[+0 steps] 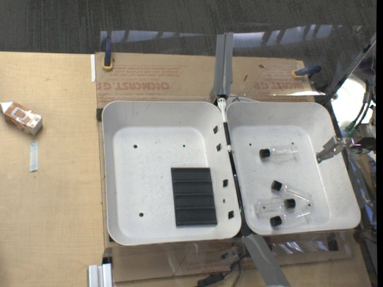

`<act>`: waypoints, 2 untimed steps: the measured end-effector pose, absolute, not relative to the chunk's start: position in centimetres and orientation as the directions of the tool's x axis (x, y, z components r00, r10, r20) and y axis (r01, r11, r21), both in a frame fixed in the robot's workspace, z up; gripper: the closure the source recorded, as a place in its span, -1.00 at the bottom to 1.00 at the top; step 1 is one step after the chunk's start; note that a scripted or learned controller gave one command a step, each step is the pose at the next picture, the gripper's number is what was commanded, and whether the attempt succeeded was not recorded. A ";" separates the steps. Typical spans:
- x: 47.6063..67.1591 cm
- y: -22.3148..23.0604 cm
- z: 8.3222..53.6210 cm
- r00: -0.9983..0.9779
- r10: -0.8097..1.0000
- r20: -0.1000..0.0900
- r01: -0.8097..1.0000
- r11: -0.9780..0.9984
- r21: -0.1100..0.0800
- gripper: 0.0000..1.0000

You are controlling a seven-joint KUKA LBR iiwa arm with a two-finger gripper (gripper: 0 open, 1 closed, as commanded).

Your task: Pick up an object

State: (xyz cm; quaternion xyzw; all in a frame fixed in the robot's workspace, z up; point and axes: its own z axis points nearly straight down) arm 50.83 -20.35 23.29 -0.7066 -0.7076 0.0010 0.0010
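Observation:
A flat black ridged block [194,197] lies in the left bin [119,160], towards its front right. The right bin [323,124] holds several small clear vials with black caps. One vial [279,154] lies alone near the bin's middle. Another vial [291,189] lies lower down, and a tight cluster of vials [283,211] sits by the front wall.
A small orange-and-white box [23,118] and a pale strip [33,158] lie on the wooden bench at the far left. Cardboard [155,79] lies behind the bins. A grey metal piece [330,151] juts over the right bin's right rim, with cables beside it.

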 end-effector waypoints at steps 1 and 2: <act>48.1 -17.0 13.0 -0.108 0.994 0.001 0.994 0.108 -0.003 -1.00; 47.6 -14.8 9.0 -0.178 0.984 0.002 0.984 0.178 -0.003 -1.00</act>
